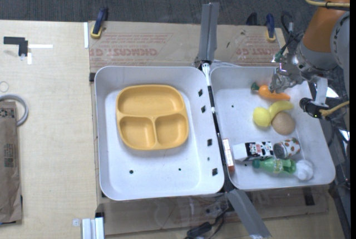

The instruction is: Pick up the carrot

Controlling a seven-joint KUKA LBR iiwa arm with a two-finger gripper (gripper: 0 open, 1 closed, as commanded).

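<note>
Seen from above, a grey robot arm reaches in from the right over the right-hand white bin (328, 174). Its gripper (277, 83) sits at the carrot (271, 94), which lies near the bin's far edge, just beside a lemon (262, 116) (an egg (283, 123) sits close too). Whether the gripper is grasping or released cannot be told. A good pick probably needs a centred grip and a straight lift.

We see a yellow divided tray (151, 116) in the left bin (105, 138). In the right bin (239, 177): lemon (261, 116), banana (281, 107), egg (283, 123), milk carton (253, 150), small can (286, 148), green bottle (275, 165) along the near side.
</note>
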